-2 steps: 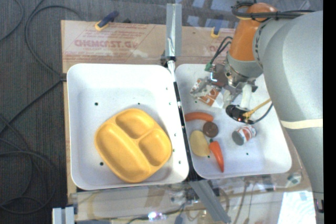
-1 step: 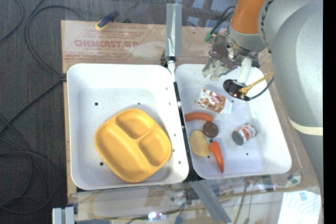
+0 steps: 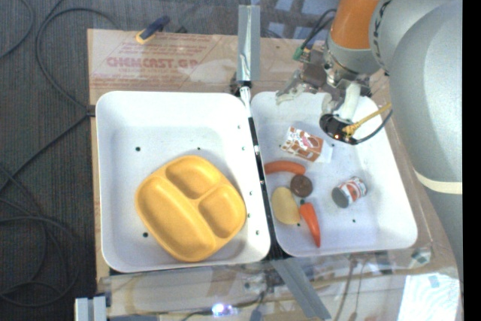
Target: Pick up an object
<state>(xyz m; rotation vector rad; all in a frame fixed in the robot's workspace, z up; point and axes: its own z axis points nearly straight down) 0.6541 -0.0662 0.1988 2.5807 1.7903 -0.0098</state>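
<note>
Tool (image 3: 312, 86) above far edge of right bin (image 3: 391, 225); grip state cannot be told. Nearest item: red-and-white packet (image 3: 304, 144), far half of bin, print unreadable. Worktop (image 3: 150, 49) far edge reads "CHEMCAST GP".

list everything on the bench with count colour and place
shallow plastic bins: 2, white, left bin beside right bin
three-compartment plastic plate: 1, yellow, left bin
printed packet: 1, red and white, right bin, middle
toy sausage: 1, orange-red, by inner wall
round disc: 1, brown, beside sausage
oval lump: 1, pale yellow, beside disc
toy carrot: 1, orange, right bin, near end
small metal can: 1, silver and red, right of disc
small clip: 1, yellow and blue, board behind left bin
robot arm: 1, grey, orange band, from right
gripper: 1, grey, over right bin's far end
</note>
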